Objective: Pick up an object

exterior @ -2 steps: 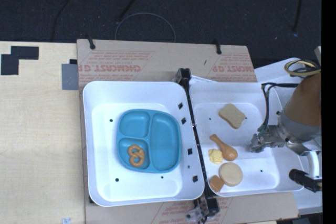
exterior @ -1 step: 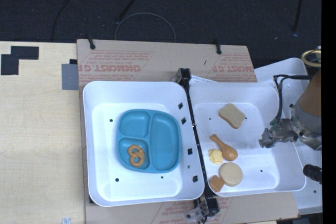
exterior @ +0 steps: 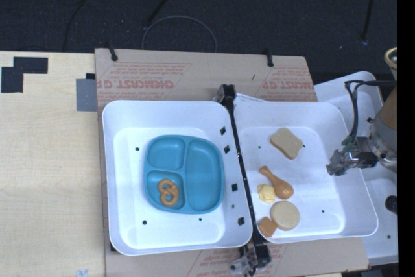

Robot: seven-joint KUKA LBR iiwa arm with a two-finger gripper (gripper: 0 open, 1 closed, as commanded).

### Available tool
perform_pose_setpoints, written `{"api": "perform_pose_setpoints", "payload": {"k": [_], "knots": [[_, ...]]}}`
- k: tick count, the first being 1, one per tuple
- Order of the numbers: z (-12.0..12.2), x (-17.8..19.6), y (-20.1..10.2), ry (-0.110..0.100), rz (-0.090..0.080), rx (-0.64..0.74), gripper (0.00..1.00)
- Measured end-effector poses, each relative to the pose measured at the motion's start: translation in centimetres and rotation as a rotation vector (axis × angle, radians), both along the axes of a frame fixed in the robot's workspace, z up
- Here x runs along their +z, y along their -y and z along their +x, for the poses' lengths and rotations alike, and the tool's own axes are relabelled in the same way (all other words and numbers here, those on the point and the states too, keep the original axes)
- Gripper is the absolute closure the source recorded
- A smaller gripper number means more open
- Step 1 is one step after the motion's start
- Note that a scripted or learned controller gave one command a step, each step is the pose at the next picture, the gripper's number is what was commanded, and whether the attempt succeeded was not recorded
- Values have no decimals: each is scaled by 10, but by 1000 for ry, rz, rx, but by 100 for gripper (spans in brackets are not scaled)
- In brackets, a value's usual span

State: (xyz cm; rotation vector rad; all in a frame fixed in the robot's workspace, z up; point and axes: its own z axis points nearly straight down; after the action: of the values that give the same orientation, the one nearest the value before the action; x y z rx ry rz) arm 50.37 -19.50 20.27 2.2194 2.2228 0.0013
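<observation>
Hovering at the right bin's rim with the pincer, finger state impossible to tell, nothing visibly held.

Leaves every candidate inside the right bin: bread slice near the back, drumstick mid-floor, yellow piece touching its lower end, round biscuit and orange piece crowded into the front corner. Risks clipping the rim on the way in, or knocking the drumstick against the yellow piece. Risks jamming against the front wall when reaching for the biscuit. Offers the widest bare floor around the bread slice, well apart from the divider. Keeps the blue plate and pretzel in the left bin, far from reach.
</observation>
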Motion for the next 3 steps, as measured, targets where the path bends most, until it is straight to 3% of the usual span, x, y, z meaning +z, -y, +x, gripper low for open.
{"api": "perform_pose_setpoints", "payload": {"k": [1,3], "knots": [[1,43,1,2,-1,0,100],[21,38,-100,-2,2,3,100]]}}
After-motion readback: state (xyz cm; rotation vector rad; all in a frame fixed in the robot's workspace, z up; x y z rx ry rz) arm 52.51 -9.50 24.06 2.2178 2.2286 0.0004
